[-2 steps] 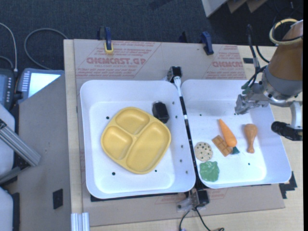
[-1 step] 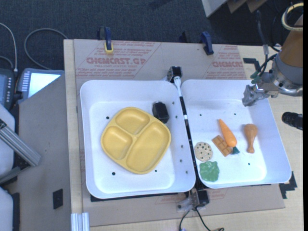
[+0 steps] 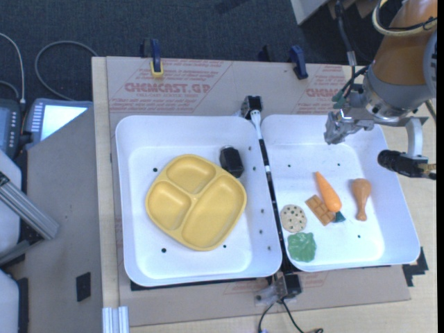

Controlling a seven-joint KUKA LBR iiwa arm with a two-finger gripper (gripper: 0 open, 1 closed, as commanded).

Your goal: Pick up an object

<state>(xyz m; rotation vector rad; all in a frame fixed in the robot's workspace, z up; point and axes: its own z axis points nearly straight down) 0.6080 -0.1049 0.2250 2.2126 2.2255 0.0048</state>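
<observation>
Gripper above bin's (right) far edge.

Dark blue carpet — cardboard-topped bench

The grey arm with its orange band reaches in from the right, wrist bent downward; the gripper points down, with nothing visible between its jaws

Both bins were white. The divided plate was pale yellow, and the small block beside it black. The carrot was orange with a dark green tip, the waffle piece orange-brown, the drumstick tan, the cookie beige with dark specks, the leafy piece green.
</observation>
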